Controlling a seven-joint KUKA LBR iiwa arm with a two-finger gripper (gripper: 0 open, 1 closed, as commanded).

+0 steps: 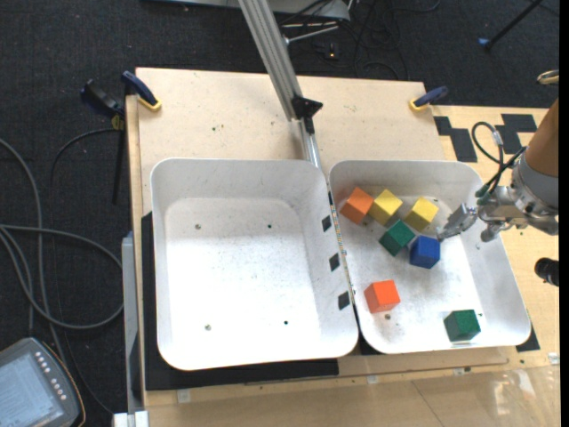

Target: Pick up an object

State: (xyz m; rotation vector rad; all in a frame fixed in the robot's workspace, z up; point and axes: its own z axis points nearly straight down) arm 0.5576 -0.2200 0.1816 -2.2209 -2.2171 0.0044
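the blue cube lies in the right bin, near its middle, touching a dark green cube on its left side. behind these two, a row of three cubes stands close together: an orange cube, a yellow cube and a second yellow cube. more to the front, a red-orange cube sits alone, and another green cube sits near the front rim, well apart from the group. the gripper is just beside the blue cube, on its right and a little behind it, low over the bin; one finger points at a slant toward the cubes. nothing is between the fingers, and if they are spread or closed i cannot tell. the arm comes in from the right edge, with cables looping above the wrist. the left bin stands side by side with the right one. both rest on a pale wooden board, fixed with blue and yellow clamps at the back corners. around it is dark carpet floor with cables, and a metal pole rises at a slant from behind the bins.
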